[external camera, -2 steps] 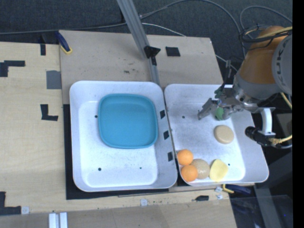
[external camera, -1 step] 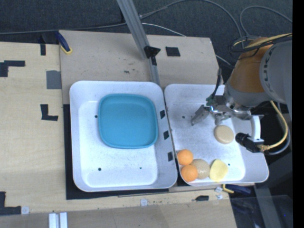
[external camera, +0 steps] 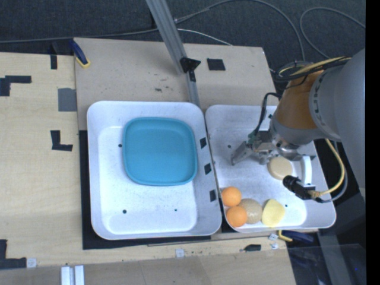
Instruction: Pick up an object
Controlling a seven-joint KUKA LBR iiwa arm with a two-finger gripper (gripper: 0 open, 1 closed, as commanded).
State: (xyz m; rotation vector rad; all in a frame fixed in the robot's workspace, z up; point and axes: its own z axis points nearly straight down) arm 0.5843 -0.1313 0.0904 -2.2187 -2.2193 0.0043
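Candidates for the pick sat in the right bin (external camera: 237,120): two oranges, one (external camera: 231,196) just above the other (external camera: 237,216), a tan roundish piece (external camera: 252,210) touching the lower orange, and a pale yellow piece (external camera: 274,212) beside that, all crowded against the near wall. They probably rolled or were dropped there; the cluster leaves little room for fingers between them. A cream-coloured piece (external camera: 279,168) lay apart, farther up, right under the wrist.

The hand (external camera: 248,151) hung low over bare bin floor, left of the cream piece and well short of the cluster. Nothing showed between its fingers; whether they were spread or closed, I could not tell from this angle. Judged as an approach or a missed try, not a hold.

Left bin (external camera: 101,177) carried a blue plate (external camera: 159,151), lying flat, not involved. Both bins rested on the counter (external camera: 35,159). Arm (external camera: 323,103) reached in from the right.
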